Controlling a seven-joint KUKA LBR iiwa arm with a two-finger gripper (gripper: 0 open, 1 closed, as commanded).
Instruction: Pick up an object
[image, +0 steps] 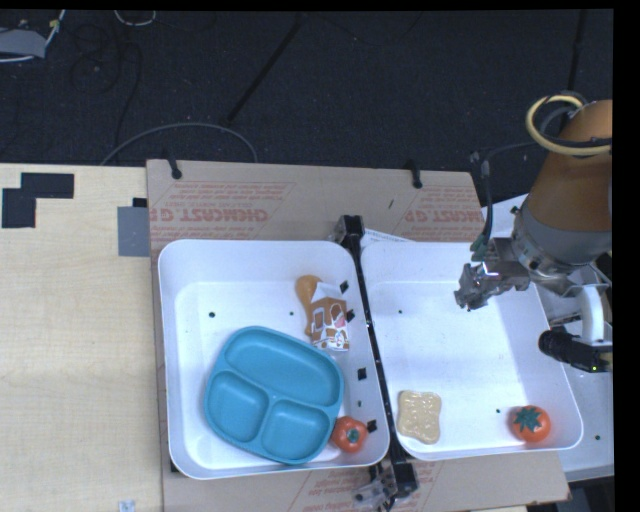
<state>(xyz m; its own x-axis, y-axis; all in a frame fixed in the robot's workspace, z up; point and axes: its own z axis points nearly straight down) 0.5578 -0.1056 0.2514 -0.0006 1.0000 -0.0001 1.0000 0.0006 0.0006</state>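
1. Two shallow white bins sit side by side on the worktop (70, 330): the left bin (180, 300) in the lower middle of the frame, the right bin (450, 330) toward the lower right. A dark divider runs between them.
2. The left bin holds three things. One blue sectioned tray (272, 393), with three compartments, lies tilted across its lower half. One small red tomato-like ball (349, 434) rests at the tray's lower right corner, close to the bin's wall. One brown and white patterned item (322, 313) lies just above the tray, near the divider.
3. The right bin holds two things. One pale beige flat piece (419, 416) lies in its lower left corner. One red tomato with a green top (529, 423) sits in its lower right corner, well apart from the beige piece.
4. That makes two red tomato shapes in all, one per bin.
5. One grey arm (565, 200) with an orange band reaches in at the right of the frame. Its end effector (478, 285) hangs over the upper right part of the right bin, with nothing between its fingers; I cannot tell from here whether they are spread or pressed together.
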